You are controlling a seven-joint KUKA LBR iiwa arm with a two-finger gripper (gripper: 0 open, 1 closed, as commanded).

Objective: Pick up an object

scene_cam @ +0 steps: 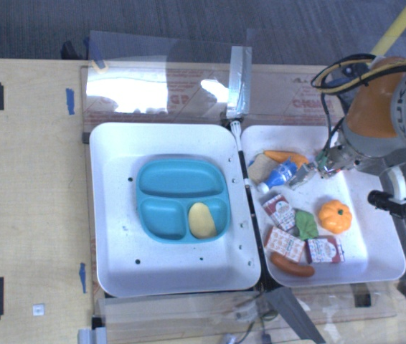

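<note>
The right bin (384,258) holds several small items. An orange carrot (283,155) lies at its back beside a tan lump (260,165), with a blue and white packet (282,174) just in front of them. Further forward are an orange pumpkin (334,216), a green piece (305,224), three red and white cartons (285,244) and a red sausage (293,266). My gripper (316,168) reaches in from the right and hangs low over the back of this bin, its tip right beside the blue packet and the carrot's end. Nothing shows clearly between its fingers.
The left bin (110,213) carries a blue divided tray (181,196) with a yellow potato-like item (201,220) in its front right compartment. A clear plastic sheet (160,84) lies behind the bins. The arm's grey and orange body (375,113) overhangs the right bin's back right corner.
</note>
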